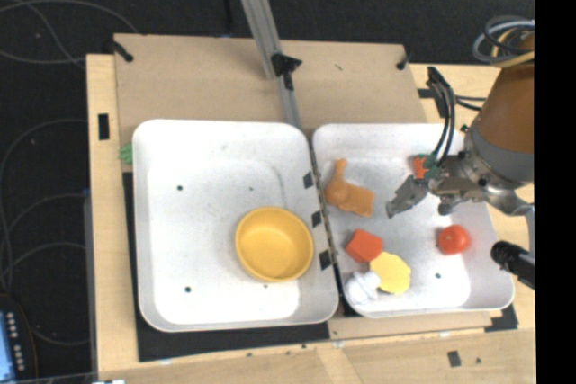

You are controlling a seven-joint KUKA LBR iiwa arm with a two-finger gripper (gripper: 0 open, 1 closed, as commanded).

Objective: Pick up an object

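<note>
In the right part of the frame, over the right bin (486,297), we see the gripper (407,196) with fingers spread apart and holding nothing. Just to its left lies the orange toy (348,193), its long axis running from upper left to lower right. Below are a red block (364,245) and a yellow piece (392,272); further left, the yellow bowl (273,245).

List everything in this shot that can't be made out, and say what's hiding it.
- hand: too small and dark in the camera view to tell how it is set.
- white object in the right bin: partly covered by the yellow object, and it blends into the bin floor, so its shape is unclear.
- small red piece: partly behind the arm's cables.
- arm: cut off at the right edge.
</note>
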